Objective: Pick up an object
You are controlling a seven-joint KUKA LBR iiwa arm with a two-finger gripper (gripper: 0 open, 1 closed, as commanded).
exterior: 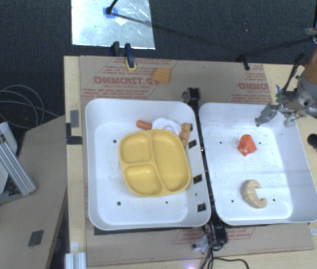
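Observation:
In the right bin (pixel 293 167) a small red-orange block (pixel 247 144) lies near the middle. A beige croissant-shaped piece (pixel 253 194) lies toward the front. My gripper (pixel 275 118) hangs over the bin's back right part, up and to the right of the red-orange block. Its fingers are spread open and hold nothing. In the left bin (pixel 105 150) a yellow divided plate (pixel 153 163) sits at the centre. An orange sausage-like piece (pixel 144 125), a white object (pixel 166 125) and a small tan piece (pixel 185 132) lie behind it.
A tan scrap (pixel 161 74) lies on the cardboard behind the bins. Blue clamps (pixel 127 53) and a foil sheet (pixel 112 14) sit further back. Black clips (pixel 192 95) mark the seam between the bins. Metal framing (pixel 1 156) stands at the left.

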